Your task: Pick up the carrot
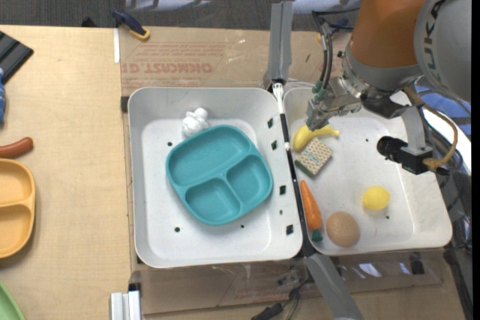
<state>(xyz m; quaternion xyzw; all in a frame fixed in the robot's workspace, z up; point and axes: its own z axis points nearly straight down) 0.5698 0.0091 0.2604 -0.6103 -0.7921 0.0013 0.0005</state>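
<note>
A: Here, in the camera view, where is the carrot (pixel 310 207) placed?

B: It is seen in the right bin (pixel 420 232), lying along the left wall, with the pointed end directed to the near corner. A brown egg (pixel 342 228) is found just beside its lower end, and a yellow ball (pixel 376 198) is set a little further to the right.

A: And how is the gripper (pixel 321 112) shown?

B: It is held low over the far left part of the same bin, close above a banana (pixel 310 136) and a checked sponge (pixel 315 157). Whether the fingers are spread or closed cannot be told; nothing is seen held between them. The carrot is left apart from it, nearer the front.

A: What failure may be expected?

B: Since the carrot is pressed close to the wall, one finger could be blocked by the rim, and the grasp could be lost. The egg could be knocked aside, or the banana taken by mistake.

A: What else is recorded?

B: A teal divided plate (pixel 217 174) is laid in the left bin (pixel 146 183).
</note>
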